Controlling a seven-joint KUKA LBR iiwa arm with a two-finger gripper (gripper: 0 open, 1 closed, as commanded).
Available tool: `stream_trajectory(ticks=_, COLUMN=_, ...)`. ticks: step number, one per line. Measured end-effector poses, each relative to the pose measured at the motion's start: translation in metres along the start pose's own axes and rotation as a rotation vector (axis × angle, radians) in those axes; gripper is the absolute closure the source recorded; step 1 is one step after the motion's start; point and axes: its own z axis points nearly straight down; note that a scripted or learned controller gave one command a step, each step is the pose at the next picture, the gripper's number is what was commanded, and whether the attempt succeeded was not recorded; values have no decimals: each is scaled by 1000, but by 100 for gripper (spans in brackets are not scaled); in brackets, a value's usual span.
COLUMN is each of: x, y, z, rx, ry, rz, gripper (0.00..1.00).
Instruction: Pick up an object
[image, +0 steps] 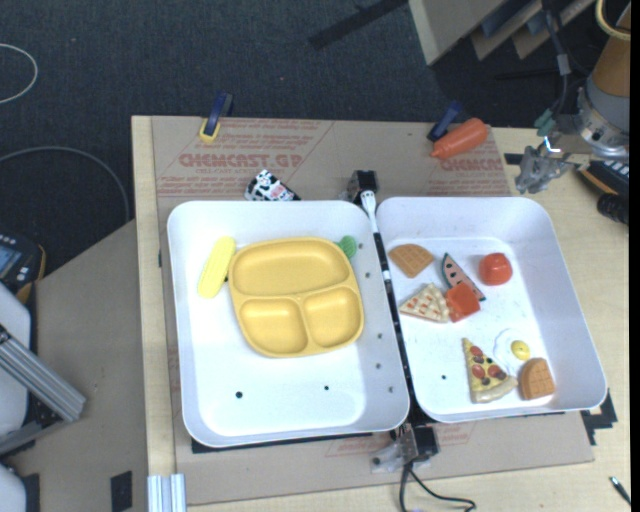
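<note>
The right bin (560, 290) holds several toy foods: a tan bread piece (411, 259), a watermelon slice (455, 272), a red tomato (495, 268), a red cube (463, 300), a waffle wedge (427, 303), a pizza slice (485, 370), a fried egg (512, 347) and a brown bun (536, 378). In the left bin (190, 330) lie a yellow divided plate (295, 295), a yellow corn-like piece (215, 266) and a small green piece (347, 245). My gripper (535, 172) hangs outside the right bin, beyond its far right corner, with nothing seen in it.
An orange clamp (460, 138) and a blue-and-yellow clamp (213, 118) sit on the board's far edge. A black-and-white item (270, 186) lies behind the left bin. A black clip (365, 185) sits where the bins meet.
</note>
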Motion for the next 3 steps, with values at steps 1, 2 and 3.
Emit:
stream_trajectory(ticks=1, x=40, y=-34, z=-10, rx=9, ry=4, rz=-2, gripper=100)
stream_trajectory(ticks=2, x=67, y=-79, z=-12, rx=12, ry=5, rz=0, gripper=100)
stream_trajectory(ticks=3, x=107, y=-107, z=6, rx=13, ry=6, rz=-2, gripper=100)
